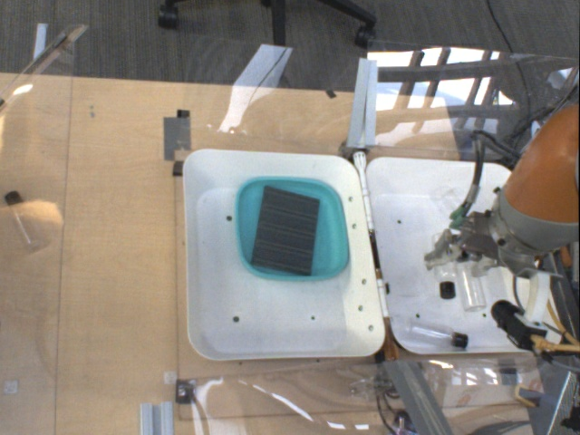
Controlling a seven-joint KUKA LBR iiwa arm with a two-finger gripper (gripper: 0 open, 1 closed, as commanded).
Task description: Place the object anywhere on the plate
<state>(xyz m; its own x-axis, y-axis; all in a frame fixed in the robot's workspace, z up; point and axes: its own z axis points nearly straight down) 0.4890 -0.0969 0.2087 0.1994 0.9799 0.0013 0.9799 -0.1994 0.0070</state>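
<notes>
Claw (453, 263): over the right bin, at the end of the grey arm that comes in from the right; clear and black parts hang beneath it, and whether it is apart or together cannot be told.
Arm (544, 179): grey with a broad orange band above the wrist, cables running along it.
Object (286, 230): a dark grey ribbed rectangular block, lying flat on the plate, slightly turned, well apart from the claw.
Plate (337, 243): teal, squarish with rounded corners, in the far half of the left bin; the block covers its middle and leaves rim showing all round.
Left bin (272, 324): shallow, white, a few small dark dots on its floor.
Right bin (399, 207): shallow, white, touching the left bin along a hinged-looking seam; a small clear tube with a black cap (435, 335) lies near its near edge.
Worktop (100, 270): pale wood, with clear sheeting or panels over it that throw glare; small metal brackets (177, 136) at the far-left corner of the left bin and at the near edge.
Room: grey carpet (91, 7) beyond the worktop, with the black wheeled base of an office chair (272, 3); sunlight in barred patches at the far right.
Writing: none can be read.
</notes>
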